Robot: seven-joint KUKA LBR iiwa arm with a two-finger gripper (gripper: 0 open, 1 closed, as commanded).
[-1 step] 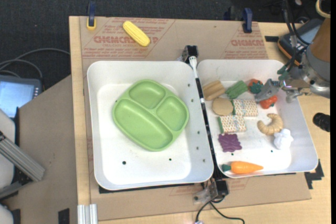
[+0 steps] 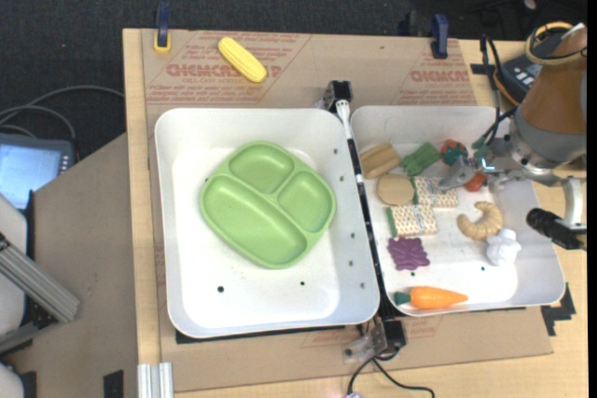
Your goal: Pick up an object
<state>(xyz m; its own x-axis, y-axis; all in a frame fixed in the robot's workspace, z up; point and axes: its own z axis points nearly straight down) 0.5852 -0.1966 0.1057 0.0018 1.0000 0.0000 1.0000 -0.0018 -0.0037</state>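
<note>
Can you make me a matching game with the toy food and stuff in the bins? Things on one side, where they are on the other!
Things:
1. green divided plate
2. yellow corn
3. carrot
4. croissant

Places:
A. on the cardboard behind the bins
B. front edge of the right bin
C. middle of the left bin
D. right bin, beside a small white object

Pairs: 1-C, 2-A, 3-B, 4-D

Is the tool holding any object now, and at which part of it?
It cannot be told: the tool sits low in the right bin near the green block, with no object seen in it.
</note>
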